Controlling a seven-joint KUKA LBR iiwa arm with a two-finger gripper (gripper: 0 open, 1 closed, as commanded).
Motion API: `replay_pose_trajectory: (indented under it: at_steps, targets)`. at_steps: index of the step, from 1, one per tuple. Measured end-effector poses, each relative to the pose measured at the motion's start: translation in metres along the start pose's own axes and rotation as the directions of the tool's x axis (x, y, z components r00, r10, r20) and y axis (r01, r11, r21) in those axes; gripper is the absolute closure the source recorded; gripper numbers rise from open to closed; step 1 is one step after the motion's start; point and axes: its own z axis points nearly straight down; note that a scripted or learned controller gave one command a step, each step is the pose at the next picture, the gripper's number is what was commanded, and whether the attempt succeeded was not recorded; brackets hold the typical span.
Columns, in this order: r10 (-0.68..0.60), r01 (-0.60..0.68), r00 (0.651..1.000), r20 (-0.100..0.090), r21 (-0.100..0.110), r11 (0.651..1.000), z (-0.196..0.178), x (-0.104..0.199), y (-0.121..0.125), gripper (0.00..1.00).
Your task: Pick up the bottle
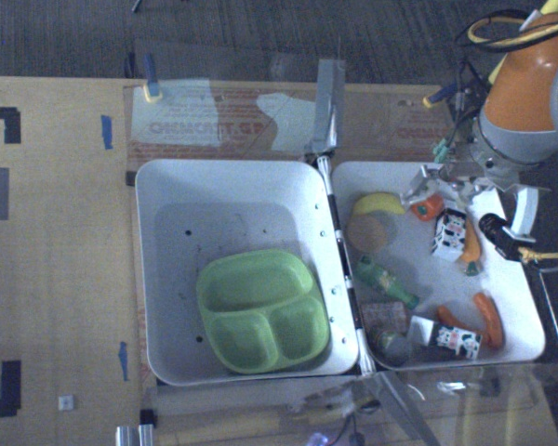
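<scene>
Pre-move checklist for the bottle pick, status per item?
1. Bottle located: ok. Green bottle lies on its side in the right bin.
2. Gripper over the bottle: not ok. It hangs near the orange item at the bin's far end.
3. Finger state: cannot tell.
4. Space around the bottle: not ok. Brown round item and a wrapper sit close.
5. Left bin: ok, holds the green tray, away from the pick.

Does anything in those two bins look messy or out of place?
Mostly the right bin: its items lie jumbled, and the green bottle is on its side, slanted, rather than standing. The green tray in the left bin sits askew. Nothing looks spilled or broken.
</scene>
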Motion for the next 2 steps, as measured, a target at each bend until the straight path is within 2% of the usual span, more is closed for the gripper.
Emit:
replay_pose_trajectory:
  at_steps: [1, 2]
  targets:
    - [0.029, -0.029, 1.000, 0.000, 0.000, 1.000, 0.106, 0.016, -0.068, 0.00]
    - [0.187, -0.187, 0.982, -0.001, -0.008, 0.982, 0.113, 0.033, -0.102, 0.00]
